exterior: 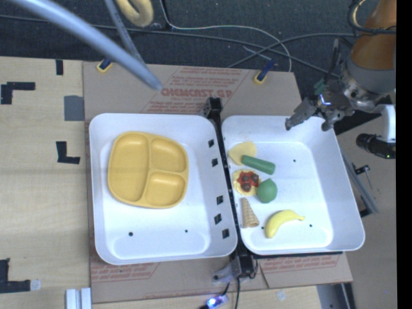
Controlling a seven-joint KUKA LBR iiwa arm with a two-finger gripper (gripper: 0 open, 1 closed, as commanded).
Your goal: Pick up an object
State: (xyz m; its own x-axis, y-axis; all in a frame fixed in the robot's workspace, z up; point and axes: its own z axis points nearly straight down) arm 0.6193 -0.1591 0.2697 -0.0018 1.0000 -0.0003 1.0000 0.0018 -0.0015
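My gripper hangs over the far right corner of the right bin, its two dark fingers spread apart with nothing between them. The toy food lies in the left half of that bin, well away from the gripper: a yellow slice, a dark green cucumber, a red and yellow piece, a green round fruit, an ice-cream cone and a yellow banana.
The left bin holds a yellow divided plate. A black hinge strip runs between the bins. Cables trail behind the bins. A grey pole crosses the upper left.
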